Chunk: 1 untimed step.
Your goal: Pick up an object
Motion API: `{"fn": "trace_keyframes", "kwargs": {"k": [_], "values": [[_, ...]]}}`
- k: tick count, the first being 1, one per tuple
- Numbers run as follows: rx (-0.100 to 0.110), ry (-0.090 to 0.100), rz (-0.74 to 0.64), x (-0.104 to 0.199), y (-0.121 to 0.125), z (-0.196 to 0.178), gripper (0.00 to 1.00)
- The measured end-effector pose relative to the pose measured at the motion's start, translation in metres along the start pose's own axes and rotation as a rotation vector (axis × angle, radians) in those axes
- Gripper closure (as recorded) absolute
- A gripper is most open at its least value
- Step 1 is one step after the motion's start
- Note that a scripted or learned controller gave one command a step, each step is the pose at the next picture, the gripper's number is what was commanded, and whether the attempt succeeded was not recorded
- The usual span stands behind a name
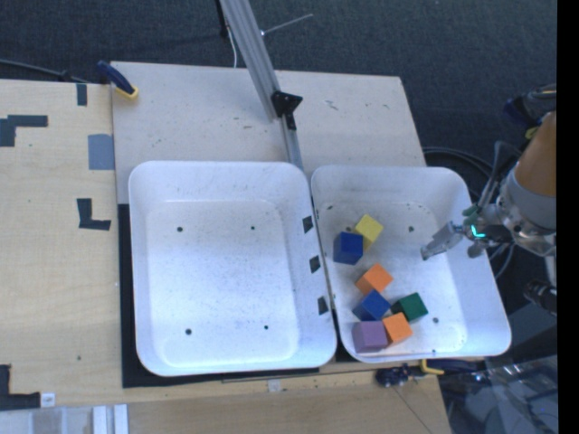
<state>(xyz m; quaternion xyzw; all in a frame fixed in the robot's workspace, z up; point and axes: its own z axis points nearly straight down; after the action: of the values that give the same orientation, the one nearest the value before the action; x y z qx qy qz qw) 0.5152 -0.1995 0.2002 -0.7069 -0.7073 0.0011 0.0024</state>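
Seen from above, two white bins sit side by side. The right bin [452,188] holds seven cubes: one yellow [368,229], two blue [347,248], two orange [374,278], one green [412,306], one purple [369,335], clustered left of centre and toward the near wall. The gripper [438,244] hangs over that bin's bare right side, apart from the cubes, holding nothing; whether its fingers are spread is unclear. The left bin [145,183] adjoins it.

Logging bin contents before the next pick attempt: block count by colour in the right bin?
Right bin:
Blue blocks: 2
Orange blocks: 2
Yellow block: 1
Green block: 1
Purple block: 1
Total: 7
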Motion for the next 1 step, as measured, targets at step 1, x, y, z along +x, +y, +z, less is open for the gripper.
{"fn": "trace_keyframes", "kwargs": {"k": [1], "values": [[-0.004,-0.001,-0.001,-0.0001,0.0009,-0.0018,0.0]]}}
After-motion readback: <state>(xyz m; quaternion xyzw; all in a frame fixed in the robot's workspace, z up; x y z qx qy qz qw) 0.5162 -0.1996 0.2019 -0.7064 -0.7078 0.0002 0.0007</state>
